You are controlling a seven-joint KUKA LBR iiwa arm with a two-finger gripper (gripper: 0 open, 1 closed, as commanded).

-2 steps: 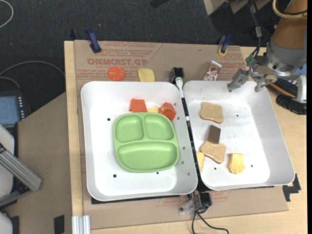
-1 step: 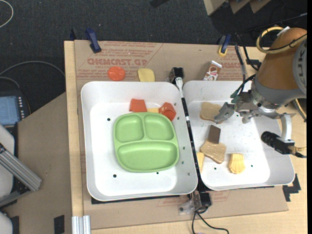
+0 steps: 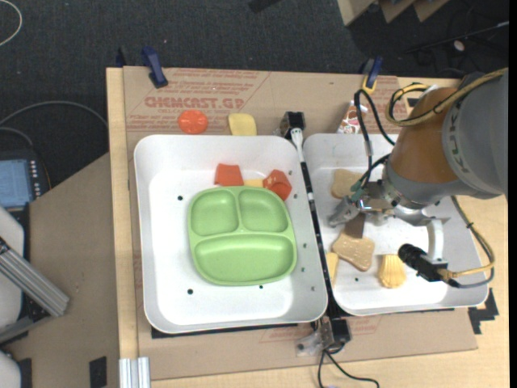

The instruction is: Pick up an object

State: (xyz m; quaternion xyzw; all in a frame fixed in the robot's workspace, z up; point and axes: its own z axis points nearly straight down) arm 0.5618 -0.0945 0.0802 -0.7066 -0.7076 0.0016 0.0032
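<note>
My gripper (image 3: 347,210) hangs low over the left part of the right bin (image 3: 460,293), at the end of the grey and orange arm (image 3: 440,148) that reaches in from the right. Just below it lies a tan bread-like slice (image 3: 355,251). Another tan piece (image 3: 344,183) lies just above it, partly hidden by the wrist. A yellow ridged piece (image 3: 393,272) rests near the bin's front, and a small yellow bit (image 3: 332,263) lies against the bin's left wall.
The left bin (image 3: 153,217) holds a green divided plate (image 3: 241,234), with a red block (image 3: 229,175) and a red-orange piece (image 3: 278,183) behind it. An orange item (image 3: 192,121) and a yellow item (image 3: 241,124) lie on the cardboard behind the bins. Cables trail around the wrist.
</note>
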